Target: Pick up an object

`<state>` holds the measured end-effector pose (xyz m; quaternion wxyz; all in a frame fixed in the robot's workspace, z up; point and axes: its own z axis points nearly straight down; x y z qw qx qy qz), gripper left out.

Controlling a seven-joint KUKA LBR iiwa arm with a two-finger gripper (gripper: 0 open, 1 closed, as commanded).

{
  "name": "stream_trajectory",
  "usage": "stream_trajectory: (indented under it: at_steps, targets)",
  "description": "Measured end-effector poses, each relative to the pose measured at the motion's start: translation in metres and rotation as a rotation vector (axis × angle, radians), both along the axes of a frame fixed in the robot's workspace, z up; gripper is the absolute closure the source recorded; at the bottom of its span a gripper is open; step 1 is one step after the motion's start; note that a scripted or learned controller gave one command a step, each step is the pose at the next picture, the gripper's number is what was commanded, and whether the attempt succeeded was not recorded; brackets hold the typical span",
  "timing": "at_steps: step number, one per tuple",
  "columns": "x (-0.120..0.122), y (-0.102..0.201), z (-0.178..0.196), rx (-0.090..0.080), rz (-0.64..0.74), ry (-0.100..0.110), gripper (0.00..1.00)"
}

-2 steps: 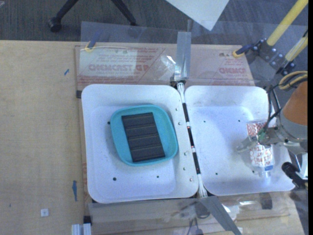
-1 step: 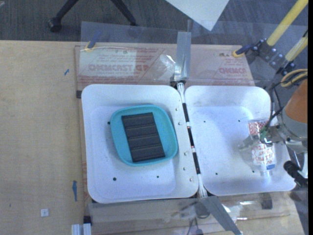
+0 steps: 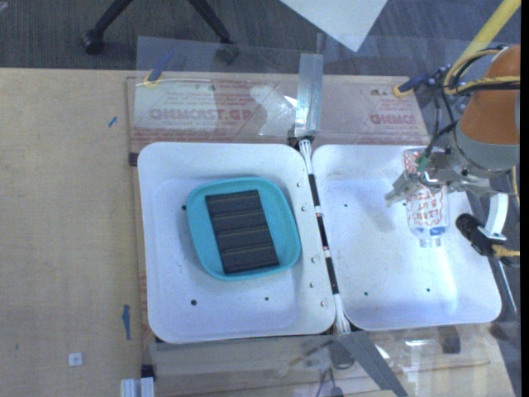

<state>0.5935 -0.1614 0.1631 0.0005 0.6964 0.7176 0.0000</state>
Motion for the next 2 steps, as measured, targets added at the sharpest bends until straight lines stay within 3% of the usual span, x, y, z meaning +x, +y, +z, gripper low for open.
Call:
stream_trajectory:
  at_steps: [1,2]
  targets:
    - [-0.033,-0.008,-0.036,0.001,0.028,0.003,1.00]
    - [-0.005,0.034,0.031,0.000,-0.031,0.001,1.00]
